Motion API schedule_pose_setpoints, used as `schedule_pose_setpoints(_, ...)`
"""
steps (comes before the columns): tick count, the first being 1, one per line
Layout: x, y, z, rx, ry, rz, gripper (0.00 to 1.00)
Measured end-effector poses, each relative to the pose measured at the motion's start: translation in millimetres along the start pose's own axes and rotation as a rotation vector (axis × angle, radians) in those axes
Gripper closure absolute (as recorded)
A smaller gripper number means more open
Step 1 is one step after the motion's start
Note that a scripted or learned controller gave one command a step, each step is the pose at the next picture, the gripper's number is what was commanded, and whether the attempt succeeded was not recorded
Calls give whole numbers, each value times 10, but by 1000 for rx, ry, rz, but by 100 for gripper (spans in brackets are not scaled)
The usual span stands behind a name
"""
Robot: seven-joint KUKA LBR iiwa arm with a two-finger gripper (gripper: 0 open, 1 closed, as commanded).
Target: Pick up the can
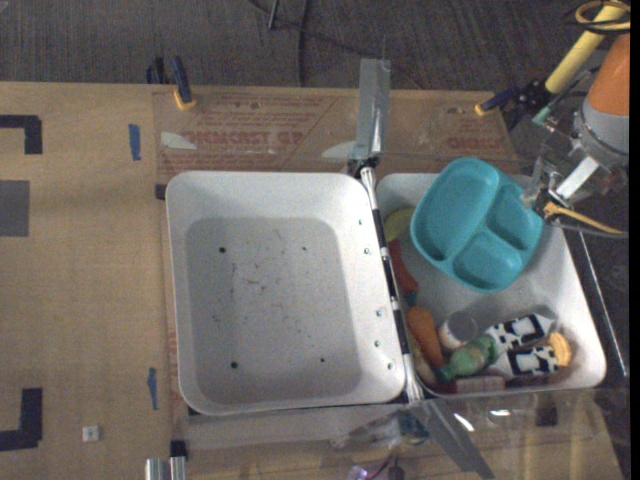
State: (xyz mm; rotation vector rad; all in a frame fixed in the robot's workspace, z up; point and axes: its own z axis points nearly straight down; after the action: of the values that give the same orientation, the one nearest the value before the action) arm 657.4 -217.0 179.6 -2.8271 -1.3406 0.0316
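The gripper [548,196] sits at the teal tray's [470,223] right edge (finger state cannot be told); the can [459,327] lies below the tray.

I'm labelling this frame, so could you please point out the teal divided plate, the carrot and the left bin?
Teal divided plate [470,218]: camera view, on its large upper compartment.
Carrot [424,334]: camera view, on the middle of its orange body.
Left bin [265,190]: camera view, on its far white wall.
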Motion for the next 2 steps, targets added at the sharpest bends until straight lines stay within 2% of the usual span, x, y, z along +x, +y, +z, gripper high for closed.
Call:
schedule_pose_setpoints(1,-159,-299,87,-5,6,181,100)
schedule_pose_setpoints(2,-673,-859,-87,-6,12,465,100)
